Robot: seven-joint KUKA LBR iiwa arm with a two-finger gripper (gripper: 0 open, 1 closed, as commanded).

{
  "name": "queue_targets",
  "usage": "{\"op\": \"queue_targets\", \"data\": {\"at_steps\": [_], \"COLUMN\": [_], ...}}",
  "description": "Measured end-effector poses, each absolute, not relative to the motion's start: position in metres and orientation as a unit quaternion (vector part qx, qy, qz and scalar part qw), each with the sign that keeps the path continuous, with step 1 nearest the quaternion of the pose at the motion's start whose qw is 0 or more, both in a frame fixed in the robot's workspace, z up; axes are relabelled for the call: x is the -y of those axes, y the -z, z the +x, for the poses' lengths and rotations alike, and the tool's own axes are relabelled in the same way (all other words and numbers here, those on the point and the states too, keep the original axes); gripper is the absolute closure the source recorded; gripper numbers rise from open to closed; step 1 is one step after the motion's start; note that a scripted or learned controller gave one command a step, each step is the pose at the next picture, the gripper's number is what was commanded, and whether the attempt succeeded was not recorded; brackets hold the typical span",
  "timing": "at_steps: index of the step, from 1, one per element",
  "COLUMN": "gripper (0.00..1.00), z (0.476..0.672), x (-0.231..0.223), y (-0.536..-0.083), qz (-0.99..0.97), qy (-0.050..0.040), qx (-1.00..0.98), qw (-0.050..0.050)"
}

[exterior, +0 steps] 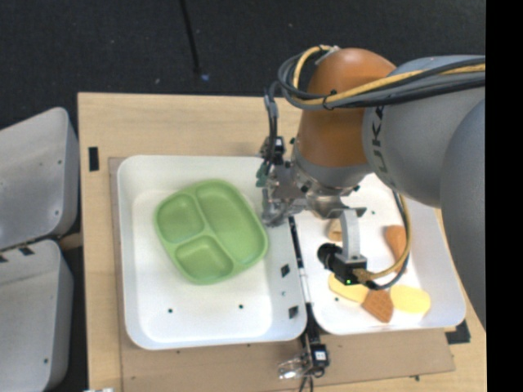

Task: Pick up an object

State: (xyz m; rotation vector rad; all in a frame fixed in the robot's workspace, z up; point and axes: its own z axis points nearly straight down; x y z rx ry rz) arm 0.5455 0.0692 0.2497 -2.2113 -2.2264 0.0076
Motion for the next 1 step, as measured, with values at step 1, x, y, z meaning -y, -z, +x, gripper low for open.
{"op": "queue_targets", "data": {"at_steps": [1], "gripper": [0.0], "z": [0.5459], "x": [-0.067], "y": [-0.2499], "qz": [-0.706], "qy": [-0.0022], "qx": [0.708], "qw": [0.002]}}
